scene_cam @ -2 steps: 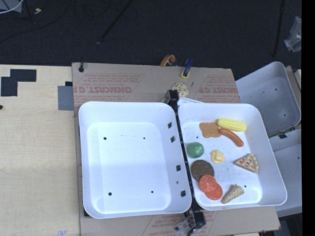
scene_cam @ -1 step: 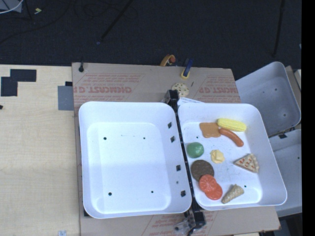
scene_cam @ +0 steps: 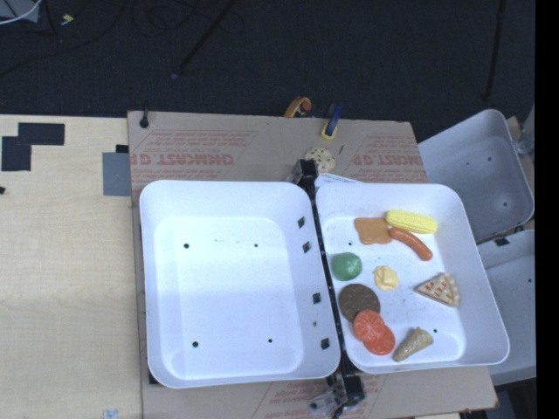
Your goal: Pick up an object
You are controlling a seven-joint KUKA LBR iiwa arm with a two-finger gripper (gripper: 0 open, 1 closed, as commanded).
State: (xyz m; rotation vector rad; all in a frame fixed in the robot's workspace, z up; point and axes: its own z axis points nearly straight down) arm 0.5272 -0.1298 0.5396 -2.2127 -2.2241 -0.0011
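Pre-grasp step, nothing lifted. Toy foods lay in the right bin (scene_cam: 476, 260): corn (scene_cam: 411, 222), sausage (scene_cam: 410, 243), tomato slice (scene_cam: 375, 331), pizza slice (scene_cam: 439, 289). Tool state: cannot tell. Next: descend over an isolated piece.

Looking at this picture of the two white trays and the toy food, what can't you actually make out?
- Cookie-like piece behind the right bin: partly hidden by the bin's rim, camera view.
- Small yellow lump: too small to identify.
- Clamp below the bins: blurred, cut by the bottom edge.
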